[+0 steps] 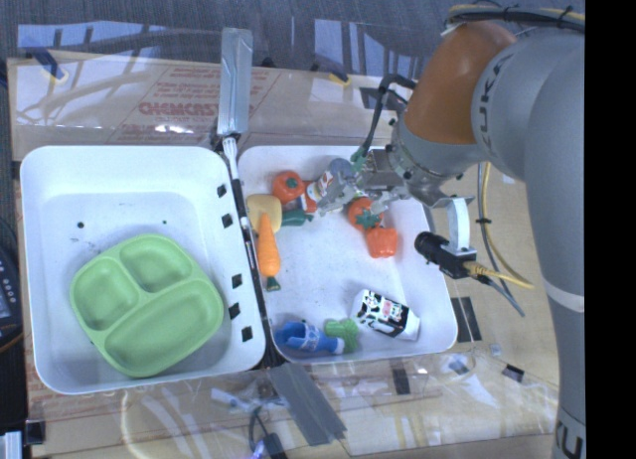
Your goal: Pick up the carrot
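The carrot (268, 250) is orange and lies lengthwise along the left wall of the right bin (437, 323), its top end against a yellow piece (262, 211). My gripper (351, 187) hangs over the bin's back middle, to the right of the carrot and well apart from it. It sits among a tomato (288, 186), a small orange and white item (320, 190) and a red-orange fruit (360, 212). Nothing is visibly held.
An orange pepper (381, 240) lies just below the gripper. A black and white carton (386, 314), a blue bottle (298, 338) and a green toy (342, 329) lie near the front wall. The left bin (40, 248) holds a green divided plate (146, 304).
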`<state>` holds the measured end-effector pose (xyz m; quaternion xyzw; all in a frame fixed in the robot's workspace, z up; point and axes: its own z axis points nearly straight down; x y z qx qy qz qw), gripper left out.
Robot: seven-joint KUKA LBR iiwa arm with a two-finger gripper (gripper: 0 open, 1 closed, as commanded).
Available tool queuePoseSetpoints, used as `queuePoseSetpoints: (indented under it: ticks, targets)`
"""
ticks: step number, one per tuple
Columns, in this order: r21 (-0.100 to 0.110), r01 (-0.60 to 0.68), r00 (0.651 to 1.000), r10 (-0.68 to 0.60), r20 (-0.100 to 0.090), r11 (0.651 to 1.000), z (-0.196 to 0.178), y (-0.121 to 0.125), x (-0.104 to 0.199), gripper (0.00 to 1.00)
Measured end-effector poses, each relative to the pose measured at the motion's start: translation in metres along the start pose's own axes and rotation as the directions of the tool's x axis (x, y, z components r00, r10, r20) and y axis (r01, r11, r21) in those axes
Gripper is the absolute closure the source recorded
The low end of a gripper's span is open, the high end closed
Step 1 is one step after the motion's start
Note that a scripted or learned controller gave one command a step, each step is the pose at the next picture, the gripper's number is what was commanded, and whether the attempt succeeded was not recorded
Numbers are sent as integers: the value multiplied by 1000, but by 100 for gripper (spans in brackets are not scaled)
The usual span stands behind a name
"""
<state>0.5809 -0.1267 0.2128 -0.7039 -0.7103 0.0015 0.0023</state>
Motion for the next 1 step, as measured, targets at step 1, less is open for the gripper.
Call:
queuePoseSetpoints:
  ticks: [1]
  targets:
    - [-13,-57,998,57,2,998,113,65,25,0]
